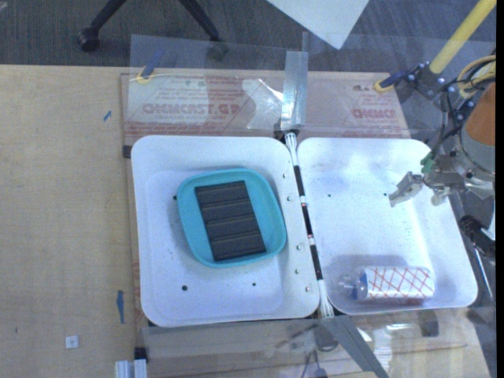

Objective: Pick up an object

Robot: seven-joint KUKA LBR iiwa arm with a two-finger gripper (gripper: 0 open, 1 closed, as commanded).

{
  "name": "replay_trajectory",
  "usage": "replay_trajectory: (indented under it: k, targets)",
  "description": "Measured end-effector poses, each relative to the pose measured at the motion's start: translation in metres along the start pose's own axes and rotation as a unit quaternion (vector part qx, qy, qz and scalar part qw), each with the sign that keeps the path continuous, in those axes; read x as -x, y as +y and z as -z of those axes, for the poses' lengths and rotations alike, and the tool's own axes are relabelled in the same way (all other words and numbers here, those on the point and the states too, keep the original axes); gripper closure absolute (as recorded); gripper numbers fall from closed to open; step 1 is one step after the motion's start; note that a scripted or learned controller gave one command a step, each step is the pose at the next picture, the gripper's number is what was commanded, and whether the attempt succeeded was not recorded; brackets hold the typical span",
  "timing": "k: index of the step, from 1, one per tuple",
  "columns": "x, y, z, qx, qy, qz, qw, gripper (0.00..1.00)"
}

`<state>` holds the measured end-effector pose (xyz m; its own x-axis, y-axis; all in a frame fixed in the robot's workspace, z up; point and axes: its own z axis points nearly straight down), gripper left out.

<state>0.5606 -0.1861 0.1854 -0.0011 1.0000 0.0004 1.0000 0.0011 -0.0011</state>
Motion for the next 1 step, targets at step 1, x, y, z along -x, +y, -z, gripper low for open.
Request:
replay_trajectory:
  k: [1]
  targets:
    - [-0.056, -0.0601, -0.0974, 0.004, 0.0, 0.032, 0.9995, 0.0]
